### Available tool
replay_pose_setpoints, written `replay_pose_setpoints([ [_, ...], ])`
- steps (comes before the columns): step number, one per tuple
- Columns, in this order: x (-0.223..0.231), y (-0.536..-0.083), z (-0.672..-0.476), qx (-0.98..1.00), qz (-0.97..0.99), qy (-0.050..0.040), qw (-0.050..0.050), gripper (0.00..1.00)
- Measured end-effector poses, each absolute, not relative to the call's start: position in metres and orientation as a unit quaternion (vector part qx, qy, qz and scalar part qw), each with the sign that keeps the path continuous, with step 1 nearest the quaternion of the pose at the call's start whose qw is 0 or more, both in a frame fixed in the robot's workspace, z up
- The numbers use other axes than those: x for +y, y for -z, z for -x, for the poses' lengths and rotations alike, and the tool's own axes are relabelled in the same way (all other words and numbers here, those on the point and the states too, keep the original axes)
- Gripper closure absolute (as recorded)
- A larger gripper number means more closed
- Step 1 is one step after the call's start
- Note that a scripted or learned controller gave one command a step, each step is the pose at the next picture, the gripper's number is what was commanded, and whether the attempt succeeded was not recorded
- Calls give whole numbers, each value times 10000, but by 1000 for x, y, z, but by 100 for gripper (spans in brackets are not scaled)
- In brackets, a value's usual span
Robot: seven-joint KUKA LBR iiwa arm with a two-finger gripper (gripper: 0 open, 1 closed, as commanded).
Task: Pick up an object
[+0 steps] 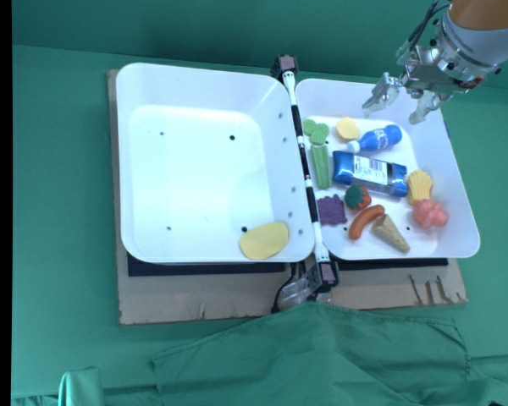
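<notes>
The arm is cut off by the upper right corner, so just its orange band and grey wrist show above the gripper [404,101]. The gripper hangs over the far edge of the right bin [457,227], fingers spread apart with nothing between them.

The blue bottle [377,138] serves as the landmark. It lies on its side just below the gripper, apart from it, its white cap end pointing toward the divider between the bins. Just to its left sits a small yellow piece [347,128], and further left a green piece [316,131] atop a long green vegetable [322,165]. Directly in front of the bottle lies a blue packet [371,170] with a white label. Nearer the camera than that are a purple piece [331,210], a strawberry [357,196], a sausage [366,221], a cone [390,233], a yellow corn-like piece [419,185] and a pink toy [429,214]; their finer shapes are hard to make out.

Well left of the bottle, the left bin [152,87] holds a flat yellow disc [264,240] at its near right corner.
</notes>
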State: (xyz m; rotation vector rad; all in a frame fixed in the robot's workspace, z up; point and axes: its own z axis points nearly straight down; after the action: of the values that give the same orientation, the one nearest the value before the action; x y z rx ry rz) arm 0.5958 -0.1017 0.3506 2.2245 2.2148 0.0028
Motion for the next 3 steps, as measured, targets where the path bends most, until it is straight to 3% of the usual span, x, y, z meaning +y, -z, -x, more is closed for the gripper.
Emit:
replay_pose_setpoints([
  [1, -102, -351, -596, 7056, -7086, -9, 13, 0],
  [3, -112, -252, -592, 7055, -7087, 12, 1, 0],
])
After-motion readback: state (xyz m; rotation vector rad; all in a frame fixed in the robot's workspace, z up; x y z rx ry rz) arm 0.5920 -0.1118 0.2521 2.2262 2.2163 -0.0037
